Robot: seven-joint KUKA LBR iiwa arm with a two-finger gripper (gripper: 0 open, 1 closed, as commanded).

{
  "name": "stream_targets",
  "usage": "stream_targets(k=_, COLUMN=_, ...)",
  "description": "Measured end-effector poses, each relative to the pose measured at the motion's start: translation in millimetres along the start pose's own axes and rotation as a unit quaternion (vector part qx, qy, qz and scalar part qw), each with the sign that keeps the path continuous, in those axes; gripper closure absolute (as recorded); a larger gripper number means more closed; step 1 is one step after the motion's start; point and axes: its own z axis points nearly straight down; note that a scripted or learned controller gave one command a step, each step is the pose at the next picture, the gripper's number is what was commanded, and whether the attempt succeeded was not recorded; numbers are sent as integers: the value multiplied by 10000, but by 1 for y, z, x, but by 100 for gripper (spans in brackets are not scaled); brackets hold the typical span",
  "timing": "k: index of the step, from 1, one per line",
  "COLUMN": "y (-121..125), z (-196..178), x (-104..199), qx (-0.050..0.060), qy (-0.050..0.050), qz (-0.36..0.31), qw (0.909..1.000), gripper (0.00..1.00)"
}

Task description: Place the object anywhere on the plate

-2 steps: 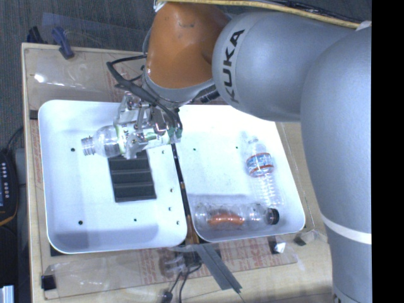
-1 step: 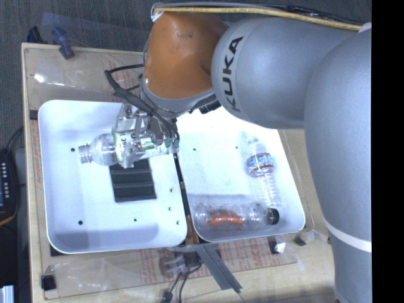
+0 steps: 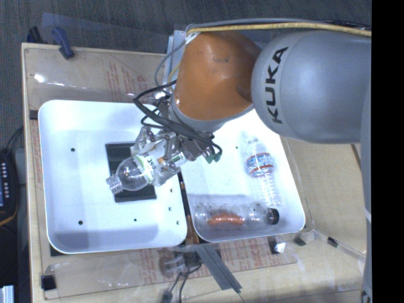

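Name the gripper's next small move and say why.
Probably lower slightly and let go: the gripper carries a clear round bottle between its fingers, directly above the black plate in the left bin, so a short drop should land it there.

Bulky grey arm (image 3: 315, 87), smooth and rounded, lettered KUKA in black along the casing. Broad orange band (image 3: 211, 74) above the wrist. Black cables (image 3: 151, 103) looping loose below it. Yellow-and-black cable (image 3: 284, 25) along the top.

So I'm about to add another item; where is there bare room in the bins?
Left bin: white floor left of and below the black plate. Right bin: crowded, two clear bottles; the gripper covers the divider.
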Motion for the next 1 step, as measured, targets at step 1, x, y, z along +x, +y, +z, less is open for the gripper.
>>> stream_targets(k=1, y=-66, z=41, x=-20, qx=-4, qy=-2, qz=66, qw=10000, gripper=100)
